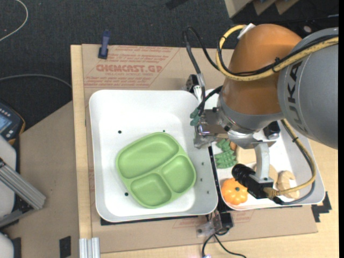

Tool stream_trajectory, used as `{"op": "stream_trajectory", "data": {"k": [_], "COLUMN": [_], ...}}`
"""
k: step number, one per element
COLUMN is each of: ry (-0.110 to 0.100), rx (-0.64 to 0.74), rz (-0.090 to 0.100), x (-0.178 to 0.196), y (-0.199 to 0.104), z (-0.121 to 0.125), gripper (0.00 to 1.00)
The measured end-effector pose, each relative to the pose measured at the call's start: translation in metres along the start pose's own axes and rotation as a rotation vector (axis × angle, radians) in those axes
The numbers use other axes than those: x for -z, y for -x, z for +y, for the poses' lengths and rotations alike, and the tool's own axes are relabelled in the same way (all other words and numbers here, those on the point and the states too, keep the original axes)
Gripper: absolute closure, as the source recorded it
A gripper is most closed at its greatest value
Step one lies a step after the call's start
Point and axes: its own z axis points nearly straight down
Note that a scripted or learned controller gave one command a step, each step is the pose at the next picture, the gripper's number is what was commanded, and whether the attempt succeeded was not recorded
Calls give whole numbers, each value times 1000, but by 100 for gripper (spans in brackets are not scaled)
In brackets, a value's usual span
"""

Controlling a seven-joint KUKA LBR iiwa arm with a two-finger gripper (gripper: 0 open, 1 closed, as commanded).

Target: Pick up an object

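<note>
BENCH TRIAL: A green plate [156, 168] with three compartments lies flat in the left bin [102, 138], towards the near side, as the grey and orange arm [263, 85] reaches in over the right bin [303, 165]. The arm's bulk sits to the right of the plate and beyond it. The gripper [210, 134] hangs just off the plate's far right corner, above the wall where the two bins meet. Whether the jaws are spread or pressed together cannot be told from this angle, and nothing can be seen between them. The loose things lie in the other bin, all to the right of the plate. A knobbly green toy [226, 155] sits closest to the gripper, partly under the arm. A small orange pumpkin [235, 192] rests by the near rim, level with the plate's near edge. A tan lump [285, 184] lies farther right again. Beyond the plate, a cardboard sheet [129, 66] printed in red covers the desk under both bins. A small blue clip [104, 45] sits on its far edge.
</note>
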Motion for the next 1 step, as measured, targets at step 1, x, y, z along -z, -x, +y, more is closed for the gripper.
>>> {"op": "stream_trajectory", "data": {"k": [1], "ry": [-9], "rx": [1], "rz": [-1], "x": [-10], "y": [-95], "z": [-1], "gripper": [100]}}
